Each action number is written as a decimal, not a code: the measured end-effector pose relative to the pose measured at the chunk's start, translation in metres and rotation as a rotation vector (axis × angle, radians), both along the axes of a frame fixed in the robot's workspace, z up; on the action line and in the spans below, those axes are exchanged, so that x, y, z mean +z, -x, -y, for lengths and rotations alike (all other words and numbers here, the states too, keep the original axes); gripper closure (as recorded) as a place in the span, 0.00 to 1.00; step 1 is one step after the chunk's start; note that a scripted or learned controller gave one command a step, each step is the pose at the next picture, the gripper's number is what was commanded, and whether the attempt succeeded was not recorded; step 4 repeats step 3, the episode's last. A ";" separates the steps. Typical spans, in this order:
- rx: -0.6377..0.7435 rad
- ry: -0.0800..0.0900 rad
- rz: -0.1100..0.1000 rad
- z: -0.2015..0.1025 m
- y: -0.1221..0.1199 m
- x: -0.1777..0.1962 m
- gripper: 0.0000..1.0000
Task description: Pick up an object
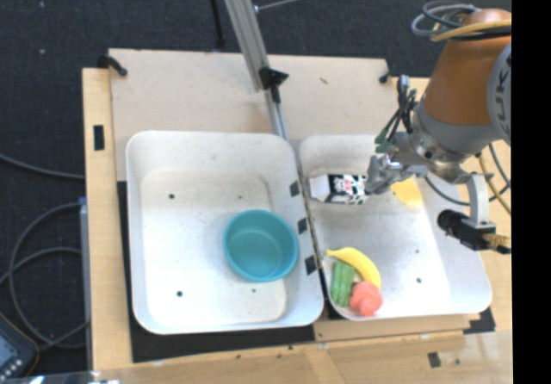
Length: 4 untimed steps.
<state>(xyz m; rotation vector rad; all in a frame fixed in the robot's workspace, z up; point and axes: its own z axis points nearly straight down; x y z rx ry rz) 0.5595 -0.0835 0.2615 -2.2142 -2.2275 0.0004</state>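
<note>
My gripper (380,177) hangs over the back of the right bin (430,288). A small white box with a black and red print (345,188) lies just left of it, touching or nearly touching the fingertips. A yellow piece (408,194) lies just right of the gripper on the bin floor. At the bin's front left corner sit a yellow banana (359,262), a green vegetable (343,281) and a red fruit (367,299). Whether the box is between the fingers cannot be made out.
The left bin (172,167) holds a teal bowl (260,244) near its right wall. A slanted metal post (250,29) rises from the bench behind the bins. Cables and a black fitting (461,227) hang off the arm over the right bin's right side.
</note>
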 end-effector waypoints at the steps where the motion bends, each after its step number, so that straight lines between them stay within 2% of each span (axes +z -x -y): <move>1: 0.001 0.000 0.003 -0.044 -0.017 0.004 1.00; 2: -0.001 0.001 0.002 -0.086 -0.034 -0.009 1.00; 3: 0.001 -0.001 0.003 -0.136 -0.053 -0.004 1.00; 4: 0.001 -0.001 0.003 -0.136 -0.053 -0.004 1.00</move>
